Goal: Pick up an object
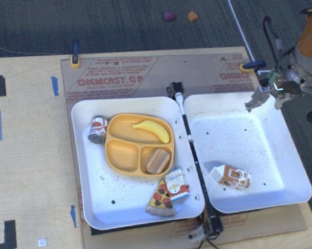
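Note:
My gripper (pixel 265 102) hangs over the far right corner of the right bin (pixel 288 192), open, with nothing between its fingers. In that bin lies a small white and orange carton (pixel 232 177), on its side near the front, well apart from the gripper. The left bin (pixel 92 205) holds a yellow divided plate (pixel 120 153) with a banana (pixel 152 129) and a brown bun (pixel 158 160) on it. A crushed can (pixel 97 129) lies at the plate's left. A toy pizza slice (pixel 160 199) and a small juice box (pixel 175 182) sit near the front.
A black clamp (pixel 175 89) stands at the back where the two bins meet, and a black rail (pixel 193 156) runs between them. A blue clip (pixel 253 65) sits behind the right bin, close to the gripper. Two small items (pixel 180 16) lie on the floor beyond the bench.

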### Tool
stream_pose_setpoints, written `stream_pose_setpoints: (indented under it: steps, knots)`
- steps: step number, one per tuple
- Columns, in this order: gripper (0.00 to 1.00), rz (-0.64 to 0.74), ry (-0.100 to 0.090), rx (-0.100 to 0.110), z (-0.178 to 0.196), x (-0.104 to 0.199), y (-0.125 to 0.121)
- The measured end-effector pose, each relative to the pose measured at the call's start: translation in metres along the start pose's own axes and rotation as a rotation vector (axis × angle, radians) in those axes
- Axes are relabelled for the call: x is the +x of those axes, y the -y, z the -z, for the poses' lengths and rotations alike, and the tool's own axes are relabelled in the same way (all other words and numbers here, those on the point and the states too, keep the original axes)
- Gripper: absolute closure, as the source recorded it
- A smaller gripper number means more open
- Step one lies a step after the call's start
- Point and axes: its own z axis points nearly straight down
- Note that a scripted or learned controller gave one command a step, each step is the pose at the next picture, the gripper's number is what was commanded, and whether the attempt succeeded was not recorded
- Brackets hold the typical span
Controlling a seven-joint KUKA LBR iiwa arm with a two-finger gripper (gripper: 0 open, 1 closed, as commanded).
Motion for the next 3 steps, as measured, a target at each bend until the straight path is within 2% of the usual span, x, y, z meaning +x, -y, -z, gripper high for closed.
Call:
stream_pose_setpoints:
  steps: [1,2,3]
  knots:
    - [0.0,-0.001,-0.002,0.004,-0.133,0.038,0.079]
    - [0.0,-0.002,0.004,-0.014,-0.166,0.065,0.115]
    - [1.0,-0.006,0.016,-0.025,-0.154,0.06,0.113]
